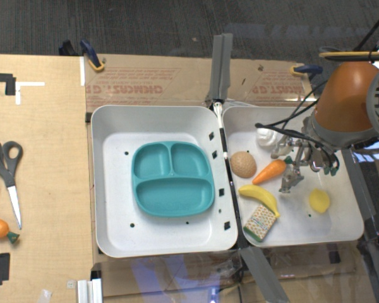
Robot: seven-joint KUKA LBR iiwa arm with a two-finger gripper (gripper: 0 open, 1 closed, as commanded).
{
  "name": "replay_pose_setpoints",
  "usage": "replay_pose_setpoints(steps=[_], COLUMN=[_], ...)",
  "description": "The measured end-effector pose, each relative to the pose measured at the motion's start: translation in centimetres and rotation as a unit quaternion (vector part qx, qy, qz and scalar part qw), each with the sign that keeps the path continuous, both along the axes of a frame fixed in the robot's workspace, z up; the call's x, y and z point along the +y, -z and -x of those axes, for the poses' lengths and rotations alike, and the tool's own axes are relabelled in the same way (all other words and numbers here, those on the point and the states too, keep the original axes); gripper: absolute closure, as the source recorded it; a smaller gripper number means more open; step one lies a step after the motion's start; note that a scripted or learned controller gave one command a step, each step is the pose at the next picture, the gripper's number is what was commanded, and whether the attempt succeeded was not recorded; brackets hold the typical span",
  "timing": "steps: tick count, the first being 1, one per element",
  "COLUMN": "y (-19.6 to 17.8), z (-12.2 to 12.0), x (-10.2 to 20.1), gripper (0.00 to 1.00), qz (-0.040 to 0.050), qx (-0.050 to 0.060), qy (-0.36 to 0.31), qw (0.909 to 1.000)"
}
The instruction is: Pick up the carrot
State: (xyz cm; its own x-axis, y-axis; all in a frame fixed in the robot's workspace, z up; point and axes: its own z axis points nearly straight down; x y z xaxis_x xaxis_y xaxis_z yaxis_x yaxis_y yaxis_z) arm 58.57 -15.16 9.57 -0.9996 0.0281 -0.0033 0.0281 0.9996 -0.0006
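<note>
The gripper is hovering in the right bin, just beside the green-topped end of the carrot, and I cannot tell how it is set. The carrot is lying tilted between the brown egg-shaped piece and the gripper, with the banana just below. It is looking off-centre, so a closing grip risks pinching only the tip and skidding the carrot toward the banana.
</note>
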Motion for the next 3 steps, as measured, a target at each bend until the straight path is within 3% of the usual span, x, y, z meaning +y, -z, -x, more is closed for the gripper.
replay_pose_setpoints(steps=[1, 2, 3], y=[0.3, -0.7, -9.6], z=[-0.1, -0.2, 2.7], x=[5.2, 5.3, 16.7], gripper=[0.0, 1.0, 1.0], qz=[-0.0005, -0.0001, -0.001], qx=[0.001, -0.001, 0.0], qy=[0.102, 0.101, 0.207], qw=[0.9948, 0.9949, 0.9783])
